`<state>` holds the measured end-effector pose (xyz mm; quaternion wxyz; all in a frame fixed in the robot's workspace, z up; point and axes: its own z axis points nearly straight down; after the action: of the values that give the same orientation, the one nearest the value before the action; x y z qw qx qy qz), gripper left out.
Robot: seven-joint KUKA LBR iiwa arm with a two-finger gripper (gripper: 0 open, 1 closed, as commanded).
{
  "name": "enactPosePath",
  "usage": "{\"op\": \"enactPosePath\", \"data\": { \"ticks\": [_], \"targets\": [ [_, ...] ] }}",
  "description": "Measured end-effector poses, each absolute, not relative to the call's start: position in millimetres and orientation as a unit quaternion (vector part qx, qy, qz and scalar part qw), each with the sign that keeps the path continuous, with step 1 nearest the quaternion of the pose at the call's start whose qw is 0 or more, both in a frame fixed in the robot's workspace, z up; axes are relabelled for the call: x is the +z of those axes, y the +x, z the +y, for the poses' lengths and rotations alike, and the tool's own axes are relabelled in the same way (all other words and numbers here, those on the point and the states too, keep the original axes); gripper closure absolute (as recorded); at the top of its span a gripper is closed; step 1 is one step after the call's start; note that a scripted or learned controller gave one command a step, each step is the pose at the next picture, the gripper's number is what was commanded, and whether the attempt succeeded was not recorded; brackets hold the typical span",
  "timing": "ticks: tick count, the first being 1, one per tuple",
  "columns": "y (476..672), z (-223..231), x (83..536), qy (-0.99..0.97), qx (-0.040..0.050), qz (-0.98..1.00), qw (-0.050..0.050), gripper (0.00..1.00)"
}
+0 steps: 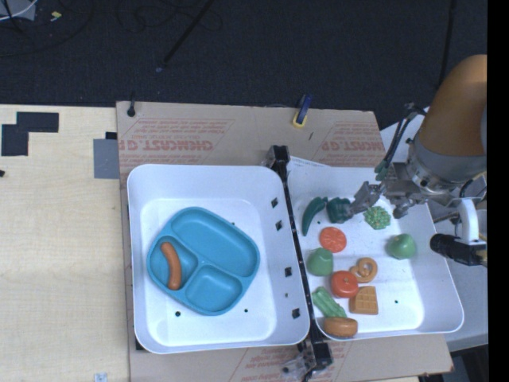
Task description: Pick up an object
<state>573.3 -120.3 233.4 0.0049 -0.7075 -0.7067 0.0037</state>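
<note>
My gripper [383, 203] hangs over the upper part of the right bin [437, 313], reaching in from the right. It is open. A bumpy light green piece [378, 218] lies just under it, between the two fingertips, and rests on the bin floor. Around it lie a dark green pepper [312, 213], a dark teal piece [339, 209], an orange-red slice [332, 239] and a green ball [402, 247]. Further forward are a pretzel [365, 270], a red tomato [344, 283], a waffle [365, 301] and a bun [340, 326].
The left bin [147, 185] holds a blue divided plate [215, 253] with a sausage [171, 265] in its left compartment. A raised divider [290, 245] separates the two bins. Another green ball [320, 261] and a green pod [327, 302] lie near the divider.
</note>
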Motion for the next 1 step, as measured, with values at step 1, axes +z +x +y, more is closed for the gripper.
{"op": "enactPosePath", "data": {
  "ticks": [1],
  "targets": [
    [575.5,-120.4,238.8,-0.707,0.0004,-0.707,0.001,0.0]
  ]
}}
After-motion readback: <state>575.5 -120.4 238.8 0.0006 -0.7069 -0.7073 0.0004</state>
